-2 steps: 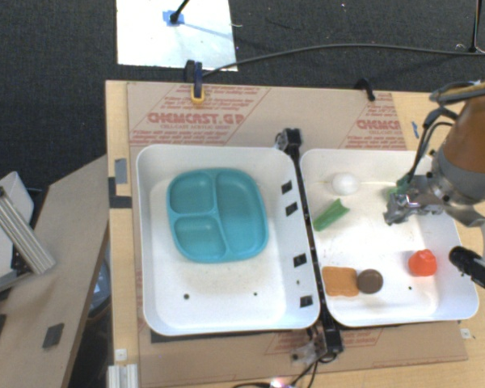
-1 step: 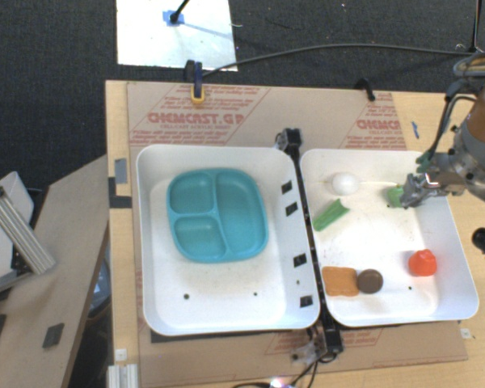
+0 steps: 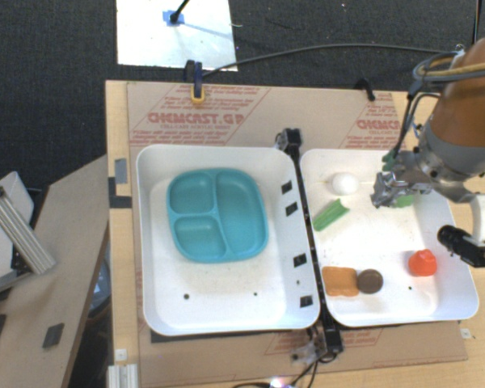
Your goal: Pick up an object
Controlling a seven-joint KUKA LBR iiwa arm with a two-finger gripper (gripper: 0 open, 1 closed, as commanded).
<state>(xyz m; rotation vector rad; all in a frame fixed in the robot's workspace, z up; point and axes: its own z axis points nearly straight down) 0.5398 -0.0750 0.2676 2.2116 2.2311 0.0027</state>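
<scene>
Right bin [image 3: 461, 297]: claw [image 3: 385, 191] near far rim, possibly over something green.

We saw the arm [image 3: 469, 128] cut off by the frame's edge at three o'clock, its upper links out of sight. The gripper [image 3: 385, 191] was too small and dark for us to read. A green object [image 3: 402, 201] beside it lay mostly hidden beneath the wrist, so we could not identify it.
</scene>
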